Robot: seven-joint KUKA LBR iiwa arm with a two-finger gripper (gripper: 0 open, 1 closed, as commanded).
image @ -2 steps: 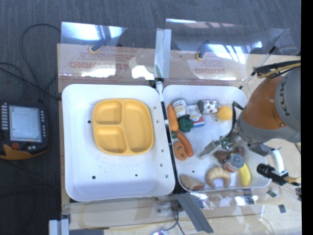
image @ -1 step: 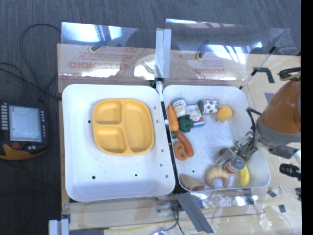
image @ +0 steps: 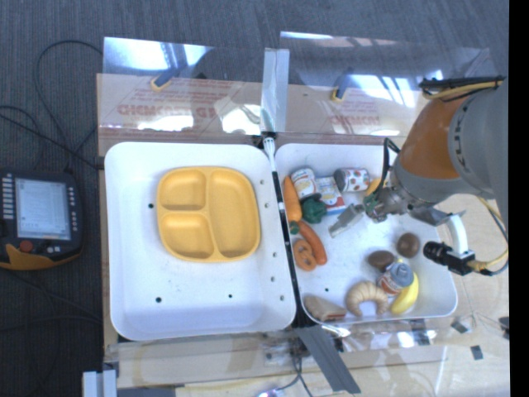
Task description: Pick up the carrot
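Orange and slim, the carrot (image: 291,199) is lying lengthwise along the left wall of the right bin (image: 446,304), its green leafy end (image: 313,211) pointing toward the middle and a curled sausage (image: 307,248) sitting just below it. I am reading this as the approach step: the gripper (image: 347,220) is hanging low over the middle of that bin, to the right of the carrot and apart from it, carrying nothing, and I cannot tell how wide it is set. Next, I am judging, it is needing to shift left and line up across the carrot's narrow body without catching the small cans (image: 304,181) just beside it.
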